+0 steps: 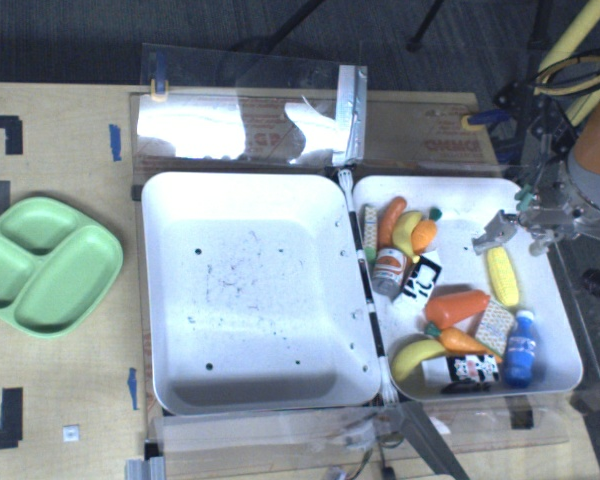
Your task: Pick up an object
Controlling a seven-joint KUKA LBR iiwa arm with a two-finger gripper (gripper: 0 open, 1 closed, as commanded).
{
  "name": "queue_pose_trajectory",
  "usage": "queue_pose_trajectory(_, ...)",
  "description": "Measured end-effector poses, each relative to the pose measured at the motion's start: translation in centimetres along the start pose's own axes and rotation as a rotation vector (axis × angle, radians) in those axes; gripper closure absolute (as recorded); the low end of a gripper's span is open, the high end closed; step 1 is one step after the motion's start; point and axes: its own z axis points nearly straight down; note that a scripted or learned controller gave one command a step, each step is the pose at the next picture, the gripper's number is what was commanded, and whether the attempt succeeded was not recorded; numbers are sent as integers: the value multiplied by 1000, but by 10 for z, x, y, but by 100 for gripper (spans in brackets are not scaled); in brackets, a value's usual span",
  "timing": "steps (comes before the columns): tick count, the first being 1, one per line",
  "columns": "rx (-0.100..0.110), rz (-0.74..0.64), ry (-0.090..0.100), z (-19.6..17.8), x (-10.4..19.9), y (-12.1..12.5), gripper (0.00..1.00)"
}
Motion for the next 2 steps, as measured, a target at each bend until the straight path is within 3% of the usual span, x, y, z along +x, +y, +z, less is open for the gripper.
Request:
queue_pose_trajectory(1, 2, 5, 0, 35, -29, 12, 0)
queue_pose_trajectory(2, 4, 37, 1, 59, -34, 1, 0)
